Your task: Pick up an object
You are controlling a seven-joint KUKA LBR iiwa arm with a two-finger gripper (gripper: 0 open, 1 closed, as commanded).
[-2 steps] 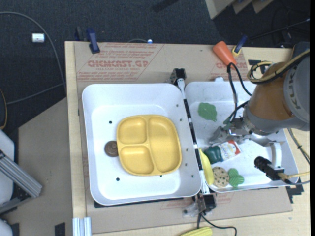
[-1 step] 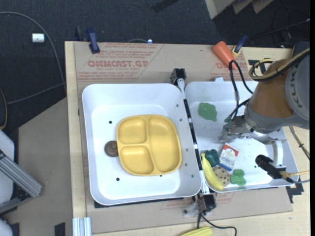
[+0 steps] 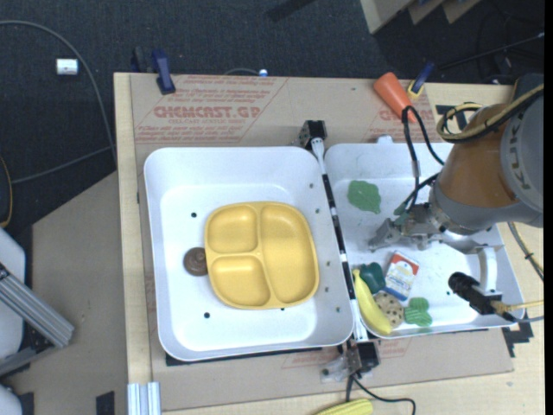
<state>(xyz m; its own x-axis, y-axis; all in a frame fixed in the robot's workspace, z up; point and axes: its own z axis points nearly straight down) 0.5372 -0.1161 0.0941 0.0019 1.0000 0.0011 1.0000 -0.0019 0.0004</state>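
Small carton (image 3: 400, 277) lies in right bin (image 3: 363, 158), just below gripper (image 3: 399, 232), not touching; finger state unclear. Banana (image 3: 371, 305), dark green piece (image 3: 372, 277) below-left of fingers; green leafy toy (image 3: 364, 196) above-left. Yellow divided plate (image 3: 259, 255) far left in left bin (image 3: 173, 232).

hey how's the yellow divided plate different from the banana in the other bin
The plate is broad, rounded-square and split into three compartments; the banana is slim and curved. The plate lies mid-floor in the left bin, with only a brown disc beside it; the banana lies among other toys at the right bin's near-left corner. Both are yellow.
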